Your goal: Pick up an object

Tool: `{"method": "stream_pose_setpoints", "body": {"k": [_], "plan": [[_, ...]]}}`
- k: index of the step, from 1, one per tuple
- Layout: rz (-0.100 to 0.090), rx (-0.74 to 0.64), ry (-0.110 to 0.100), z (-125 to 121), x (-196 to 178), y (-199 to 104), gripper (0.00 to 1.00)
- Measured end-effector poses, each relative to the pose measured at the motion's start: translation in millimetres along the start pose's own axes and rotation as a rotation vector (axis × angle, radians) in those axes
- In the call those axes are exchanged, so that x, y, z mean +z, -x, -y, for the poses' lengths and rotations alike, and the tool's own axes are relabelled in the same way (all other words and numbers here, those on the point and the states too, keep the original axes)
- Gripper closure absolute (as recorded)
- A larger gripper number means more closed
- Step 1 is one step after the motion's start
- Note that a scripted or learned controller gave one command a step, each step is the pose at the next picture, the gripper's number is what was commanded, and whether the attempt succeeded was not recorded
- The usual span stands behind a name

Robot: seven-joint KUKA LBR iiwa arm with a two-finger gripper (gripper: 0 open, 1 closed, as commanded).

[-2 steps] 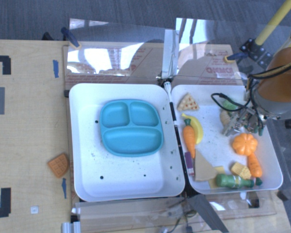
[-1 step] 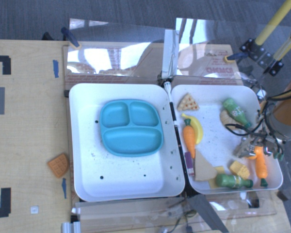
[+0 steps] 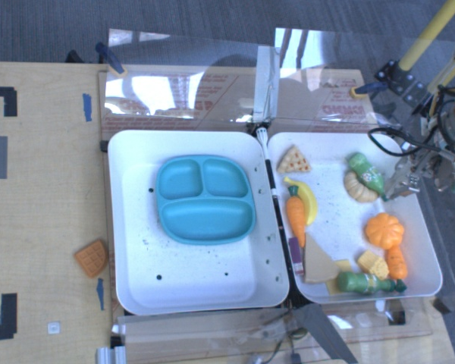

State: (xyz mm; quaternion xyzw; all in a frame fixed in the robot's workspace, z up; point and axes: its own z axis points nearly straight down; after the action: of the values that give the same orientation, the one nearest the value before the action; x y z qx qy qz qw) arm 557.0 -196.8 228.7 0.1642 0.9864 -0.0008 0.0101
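The tool [image 3: 404, 186] sits low at the right bin's [image 3: 428, 226] far-right rim, beside the green-and-tan toy [image 3: 363, 176], presumably staged for a grasp among the loose toy foods there; its opening cannot be determined.

Blue plate [image 3: 205, 200], orange pumpkin [image 3: 384, 230]

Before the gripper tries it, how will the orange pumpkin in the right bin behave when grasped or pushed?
The pumpkin looks like rounded, ribbed toy plastic, so probably stiff and light. Its curved sides may slip between fingers, and a push could roll it toward the toys beside it in the right bin.
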Motion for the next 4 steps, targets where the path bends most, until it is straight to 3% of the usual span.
{"method": "stream_pose_setpoints", "body": {"k": [1,2,3,4], "plan": [[-0.012,0.002,-0.001,1.2,6.0,-2.7,0.00],[-0.007,0.073,-0.001,21.8,130.0,-1.8,0.00],[-0.008,0.028,-0.002,11.0,139.2,-25.2,0.00],[0.007,0.027,-0.001,10.0,125.6,-20.6,1.00]]}}
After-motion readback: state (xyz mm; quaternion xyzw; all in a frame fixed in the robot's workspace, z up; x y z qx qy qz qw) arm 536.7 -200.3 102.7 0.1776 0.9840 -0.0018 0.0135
